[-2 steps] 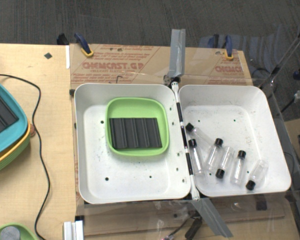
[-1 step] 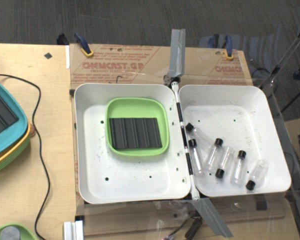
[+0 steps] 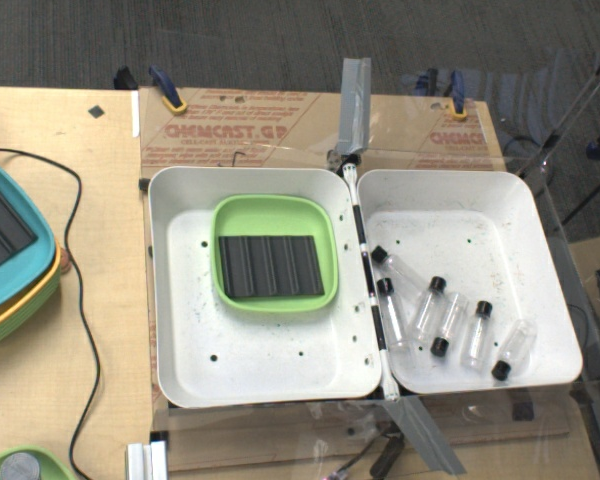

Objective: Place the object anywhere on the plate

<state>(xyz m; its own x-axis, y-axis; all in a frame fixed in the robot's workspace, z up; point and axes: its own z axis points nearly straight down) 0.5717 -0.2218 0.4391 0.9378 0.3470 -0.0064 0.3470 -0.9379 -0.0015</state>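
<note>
The things I am to move are the clear vials with black caps lying loose in the right bin [image 3: 540, 230]: one near the divider [image 3: 395, 266], one hard against it [image 3: 390, 313], a third in the middle [image 3: 427, 310], one crossing just below it [image 3: 445, 330], another to its right [image 3: 477, 333], and the last toward the near right corner [image 3: 513, 353]. The green plate [image 3: 325, 226] sits in the left bin [image 3: 175, 298], with a dark ribbed insert [image 3: 270, 266] lying in its well. My arm is not over the bins at this moment, so whether my fingers are spread or pressed together I cannot tell. I judge these vials light, stiff and smooth, likely to roll or squirt out sideways if pinched off-centre. I would take one across its body, near mid-length, closing at right angles to its long axis. The far-right vial looks the easiest pick, since it lies apart from its neighbours.
</note>
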